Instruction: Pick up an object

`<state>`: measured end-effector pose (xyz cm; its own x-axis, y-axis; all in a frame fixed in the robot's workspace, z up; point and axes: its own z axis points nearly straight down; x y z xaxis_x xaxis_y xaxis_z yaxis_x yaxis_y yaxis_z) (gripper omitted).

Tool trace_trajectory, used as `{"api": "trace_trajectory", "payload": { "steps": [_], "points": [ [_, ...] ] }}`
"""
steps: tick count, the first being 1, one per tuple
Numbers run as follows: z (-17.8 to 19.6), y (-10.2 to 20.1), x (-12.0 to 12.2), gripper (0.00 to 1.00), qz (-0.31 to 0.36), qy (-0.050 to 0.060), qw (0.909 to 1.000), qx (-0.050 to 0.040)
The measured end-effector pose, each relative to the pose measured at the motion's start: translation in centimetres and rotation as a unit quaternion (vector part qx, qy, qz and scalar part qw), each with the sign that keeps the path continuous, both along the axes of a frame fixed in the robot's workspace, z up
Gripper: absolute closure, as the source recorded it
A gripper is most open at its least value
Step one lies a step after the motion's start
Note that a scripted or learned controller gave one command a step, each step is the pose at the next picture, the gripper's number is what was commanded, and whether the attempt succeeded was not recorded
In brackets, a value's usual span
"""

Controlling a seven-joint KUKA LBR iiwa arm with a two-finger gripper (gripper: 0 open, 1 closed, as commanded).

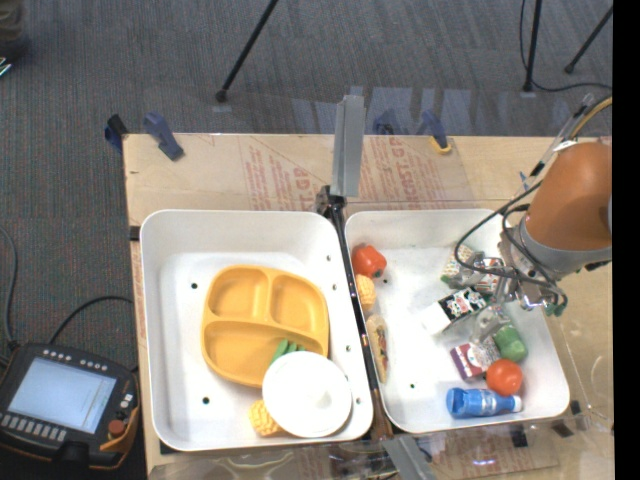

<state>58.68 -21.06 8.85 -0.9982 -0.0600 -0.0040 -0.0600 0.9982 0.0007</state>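
At 3 o'clock, arm: grey body with orange band (570, 196), reaching in over the right bin (420, 233); its upper part is cut off by the frame edge.
Gripper (497, 320): hangs low over the right half of the right bin, partly hidden by cables and the wrist; whether it is released or clenched cannot be told, and no object is seen held.
At the gripper tip: a small black-and-white packet (462, 304) at its 9 o'clock, a green object (511, 344) at its 4 o'clock; contact with either is hard to make out.
At 6 o'clock of the gripper: a dark red packet (467, 360), a red ball (505, 376), then a blue bottle (482, 402) lying on its side near the bin's front wall.
At 9 o'clock, along the bin's left wall: a red-orange object (369, 260), a yellow corn piece (366, 291), a long tan item (378, 343), blurred.
Left bin (165, 268): a yellow divided tray (262, 318); a white round lid (307, 394) overlaps the tray's 5 o'clock corner and hides most of a green item (287, 348); a second yellow corn piece (264, 420) is partly under the lid.
Outside the bench, at 8 o'clock: a control pendant (65, 400), partly cut off.
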Motion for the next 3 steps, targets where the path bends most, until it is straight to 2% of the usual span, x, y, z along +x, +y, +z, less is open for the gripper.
{"api": "trace_trajectory", "payload": {
  "steps": [1, 2, 3],
  "points": [
    [0.0, 6.1, 2.7, 0.00, 0.026, 0.000, 0.9997, 0.0010],
    [0.0, 2.7, 1.5, 0.00, -0.013, 0.001, 0.9999, 0.0025],
    [-0.1, 3.6, 0.1, 0.00, -0.044, 0.001, 0.9990, 0.0007]
  ]
}}
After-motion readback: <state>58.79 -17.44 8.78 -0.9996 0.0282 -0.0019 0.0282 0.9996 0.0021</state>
